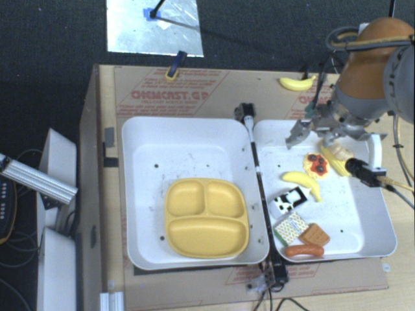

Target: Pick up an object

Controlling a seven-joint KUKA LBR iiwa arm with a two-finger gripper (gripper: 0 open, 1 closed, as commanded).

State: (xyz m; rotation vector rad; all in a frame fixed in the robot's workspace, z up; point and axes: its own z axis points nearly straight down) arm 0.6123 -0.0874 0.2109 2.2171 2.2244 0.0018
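Over the right bin's (382, 229) far corner hangs the hand (299, 135), grip state unclear (can't tell, nothing seen held); nearest banana (303, 183) lies below it twd bin centre, long axis diagonal.

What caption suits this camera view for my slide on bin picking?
KUKA arm's gripper hovers over the right bin of toy food; yellow divided plate sits in the left bin.

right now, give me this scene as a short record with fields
left bin: holds yellow divided tray
right bin: banana, pizza slice toy, black and white toy, checkered packet, cracker, sausage
outside bins: second banana on the board
pincer: over right bin's far end, holding nothing visible
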